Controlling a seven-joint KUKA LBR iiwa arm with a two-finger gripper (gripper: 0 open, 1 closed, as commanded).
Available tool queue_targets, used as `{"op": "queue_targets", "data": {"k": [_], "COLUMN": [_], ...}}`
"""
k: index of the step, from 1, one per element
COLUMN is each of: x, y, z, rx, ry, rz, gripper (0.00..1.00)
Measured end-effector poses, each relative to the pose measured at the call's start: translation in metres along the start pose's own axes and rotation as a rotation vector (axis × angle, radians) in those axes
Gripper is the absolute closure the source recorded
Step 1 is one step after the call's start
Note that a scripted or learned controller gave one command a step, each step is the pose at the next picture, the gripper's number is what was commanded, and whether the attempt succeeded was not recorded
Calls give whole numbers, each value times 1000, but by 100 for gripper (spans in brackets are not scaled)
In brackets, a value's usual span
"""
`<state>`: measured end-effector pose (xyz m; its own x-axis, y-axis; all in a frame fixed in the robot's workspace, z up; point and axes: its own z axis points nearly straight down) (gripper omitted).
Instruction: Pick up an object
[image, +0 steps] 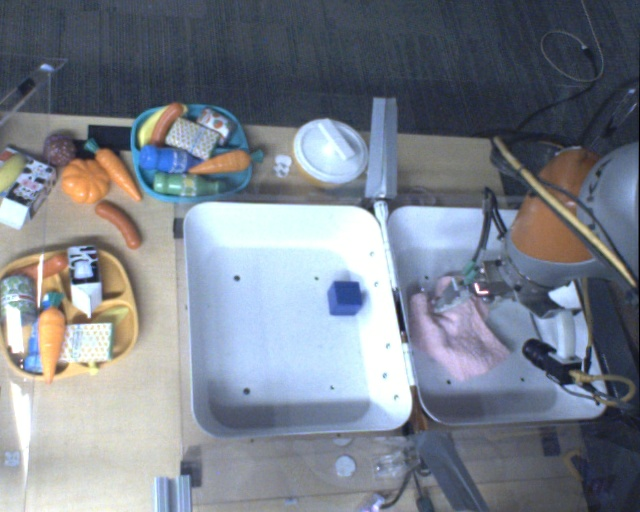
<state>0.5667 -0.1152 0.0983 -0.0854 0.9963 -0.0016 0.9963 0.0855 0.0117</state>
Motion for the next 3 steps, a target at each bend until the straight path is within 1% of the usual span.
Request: {"op": "queue_targets", "data": {"k": [1, 2, 3], "x": [28, 28, 29], "y": [33, 36, 108], "z": [7, -6, -186], "rx": [-5, -13, 5], "ry": [-2, -3, 0], "rz": [-210, -210, -223], "gripper": [0, 100, 100]}}
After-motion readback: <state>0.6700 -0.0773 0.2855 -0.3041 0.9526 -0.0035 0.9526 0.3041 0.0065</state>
